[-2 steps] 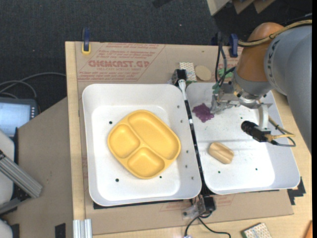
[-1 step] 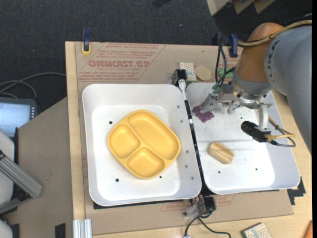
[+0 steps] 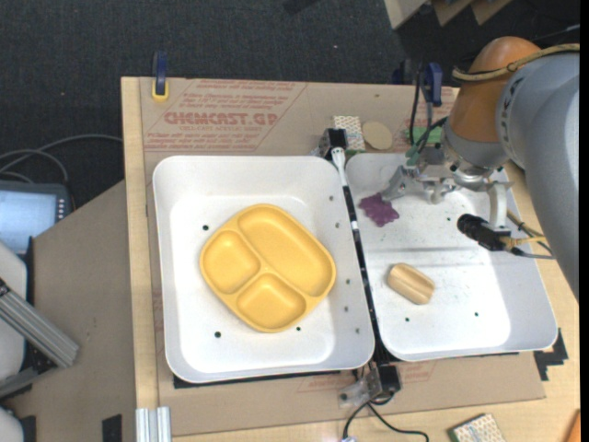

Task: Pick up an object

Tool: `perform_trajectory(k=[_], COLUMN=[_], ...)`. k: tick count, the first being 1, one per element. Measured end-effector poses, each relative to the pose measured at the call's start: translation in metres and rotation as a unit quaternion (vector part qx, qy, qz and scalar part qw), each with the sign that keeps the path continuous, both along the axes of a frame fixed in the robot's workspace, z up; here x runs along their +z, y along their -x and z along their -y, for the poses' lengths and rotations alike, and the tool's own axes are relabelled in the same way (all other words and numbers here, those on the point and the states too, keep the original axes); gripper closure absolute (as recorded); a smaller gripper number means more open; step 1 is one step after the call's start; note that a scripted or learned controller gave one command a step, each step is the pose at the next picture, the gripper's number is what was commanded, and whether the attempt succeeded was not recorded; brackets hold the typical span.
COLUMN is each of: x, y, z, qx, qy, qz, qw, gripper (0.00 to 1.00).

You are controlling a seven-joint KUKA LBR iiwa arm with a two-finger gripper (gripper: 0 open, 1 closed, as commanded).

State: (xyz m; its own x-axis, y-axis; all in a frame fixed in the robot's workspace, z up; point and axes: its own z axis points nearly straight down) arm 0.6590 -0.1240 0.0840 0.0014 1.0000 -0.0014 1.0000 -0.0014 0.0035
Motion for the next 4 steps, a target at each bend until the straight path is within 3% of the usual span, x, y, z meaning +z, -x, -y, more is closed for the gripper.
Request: perform_trajectory(k=[1, 2, 3, 4], x=[0.002, 0.003, 0.002, 0.001], y=[0.046, 0.079, 0.006, -0.008], z=[0.023, -0.030, -0.026, 0.044], qx=[-0.001, 0.001, 0.002, -0.001], qy=[-0.0012, 0.0006, 0.0004, 0.0016], qz=[-0.003, 0.000, 0.002, 0.001], qw=[1.0000, 1.0000, 1.0000, 1.0000], gripper=[0.00, 0.00, 0.00, 0.00])
